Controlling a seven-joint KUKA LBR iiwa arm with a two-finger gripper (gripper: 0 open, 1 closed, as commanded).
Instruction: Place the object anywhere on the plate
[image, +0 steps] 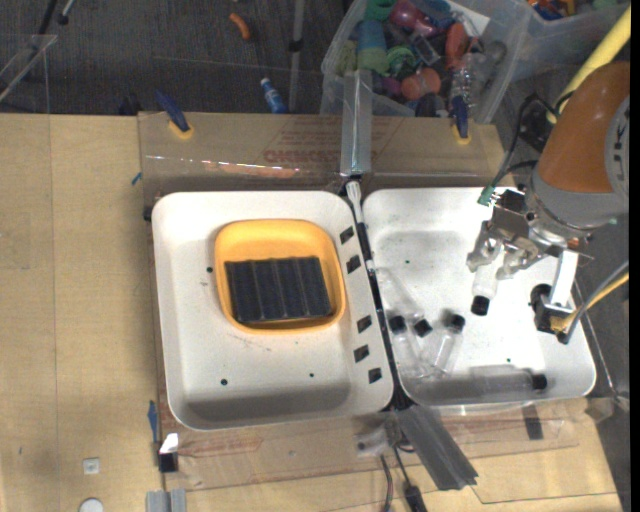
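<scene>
Clear plastic vial with a black cap (484, 290) hangs upright in my two-finger gripper (488, 268), jaws clamped on it over the right white bin (420, 215); yellow square plate (275, 240) sits in the left bin

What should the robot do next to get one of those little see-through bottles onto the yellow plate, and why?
Probably lower the gripper a little toward the clear bottles lying in the right bin. The gripper hangs over that bin, beside them, and the view does not let me tell whether it holds one. The yellow plate sits in the left bin, so carrying across comes after a sure grasp.
</scene>
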